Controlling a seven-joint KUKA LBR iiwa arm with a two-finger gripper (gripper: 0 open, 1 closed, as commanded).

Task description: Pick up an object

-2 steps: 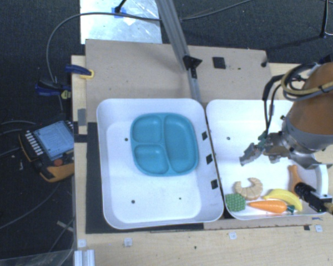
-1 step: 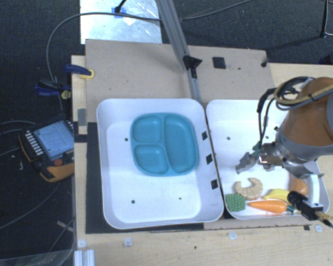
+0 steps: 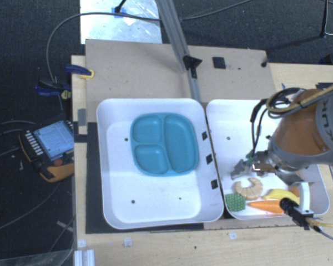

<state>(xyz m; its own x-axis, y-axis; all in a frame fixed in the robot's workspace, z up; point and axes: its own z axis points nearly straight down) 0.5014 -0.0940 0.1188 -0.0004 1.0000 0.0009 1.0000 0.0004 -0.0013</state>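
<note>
Croissant (image 3: 250, 188), carrot (image 3: 265, 206), banana (image 3: 281, 194), broccoli (image 3: 235, 202) clustered, right bin's (image 3: 227, 126) near end.

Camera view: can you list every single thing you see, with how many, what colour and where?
Left bin: 1, white, bench left.
Right bin: 1, white, beside it.
Divided plate: 1, teal, in the left bin.
Croissant: 1, tan, near corner of the right bin.
Green toy food: 1, green, left of the carrot.
Carrot: 1, orange, front edge.
Banana: 1, yellow, above the carrot.
Clamp: 1, blue and yellow, bench's left edge.
Handheld device: 1, black and orange, floor left.
Arm: 1, grey and orange, over the right bin.
Gripper: 1, grey, above the croissant.
</note>
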